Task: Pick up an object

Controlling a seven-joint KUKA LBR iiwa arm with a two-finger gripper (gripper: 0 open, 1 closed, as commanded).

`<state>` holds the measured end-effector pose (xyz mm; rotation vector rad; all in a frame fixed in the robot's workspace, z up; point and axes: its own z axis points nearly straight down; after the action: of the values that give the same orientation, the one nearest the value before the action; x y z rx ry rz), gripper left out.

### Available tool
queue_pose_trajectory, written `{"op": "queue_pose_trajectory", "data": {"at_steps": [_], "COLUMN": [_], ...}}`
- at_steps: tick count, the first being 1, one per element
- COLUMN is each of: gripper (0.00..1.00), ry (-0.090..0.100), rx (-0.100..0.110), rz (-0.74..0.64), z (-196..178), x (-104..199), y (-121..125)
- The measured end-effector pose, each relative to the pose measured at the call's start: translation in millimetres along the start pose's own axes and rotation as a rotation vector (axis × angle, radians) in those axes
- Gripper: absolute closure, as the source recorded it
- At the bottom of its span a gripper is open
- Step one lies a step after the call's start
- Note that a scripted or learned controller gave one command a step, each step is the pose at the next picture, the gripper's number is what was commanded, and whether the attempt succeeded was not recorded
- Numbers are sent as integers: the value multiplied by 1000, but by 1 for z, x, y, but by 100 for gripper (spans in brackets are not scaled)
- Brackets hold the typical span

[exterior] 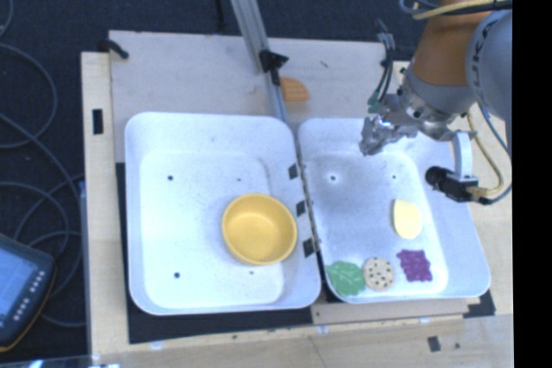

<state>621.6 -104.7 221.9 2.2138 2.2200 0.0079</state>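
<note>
Grip at the long sides is judged best for the light, stiff yellow piece [407, 218] seen at four o'clock from the end effector [373, 142], whose closure cannot be told, in the right bin [457, 211].

1. One fixed camera watches me from above the desk [198, 69], looking down at a slant rather than straight down — the desk's far edge sits toward the top of the picture, its near edge at the bottom.
2. It stands far enough back to take in both white bins side by side — the left bin [147, 185] and the right bin [448, 263] — plus dark floor with cables around the desk.
3. My arm [453, 39] enters from the picture's right, and my claw [373, 142] appears over the far part of the right bin.
4. A metal rail [244, 0] runs from the top edge down toward the gap between the bins.
</note>
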Motion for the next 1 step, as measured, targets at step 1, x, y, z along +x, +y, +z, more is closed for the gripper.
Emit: {"op": "queue_pose_trajectory", "data": {"at_steps": [1], "gripper": [100], "ry": [1], "rx": [4], "rz": [-1], "z": [-21], "x": [-1], "y": [1]}}
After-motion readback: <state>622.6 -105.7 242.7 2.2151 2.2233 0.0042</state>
